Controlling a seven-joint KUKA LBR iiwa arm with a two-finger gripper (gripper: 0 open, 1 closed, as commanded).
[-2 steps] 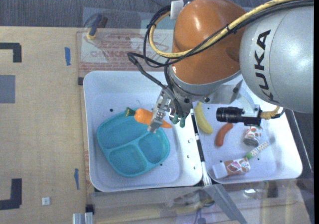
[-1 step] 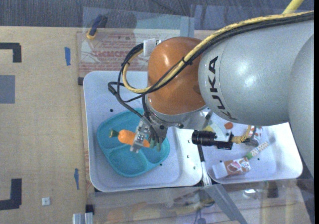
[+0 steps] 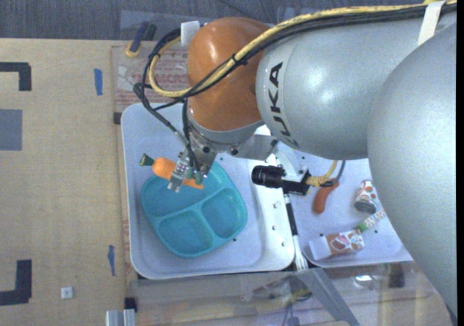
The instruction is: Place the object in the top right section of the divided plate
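A teal divided plate (image 3: 194, 216) lies in the left white bin (image 3: 145, 245). An orange toy carrot (image 3: 164, 168) with a green top lies across the plate's upper left rim. My gripper (image 3: 187, 174) hangs from the orange-banded wrist right over the carrot's thin end, and its fingers close around that end. The carrot's thick end and green leaves stick out to the left of the fingers.
The right bin (image 3: 341, 256) holds a red sausage-like piece (image 3: 321, 199), a small patterned can (image 3: 365, 196) and a small carton (image 3: 341, 243). A black cylinder (image 3: 270, 175) juts from the arm above the divider between the bins. The arm's bulk covers the upper right.
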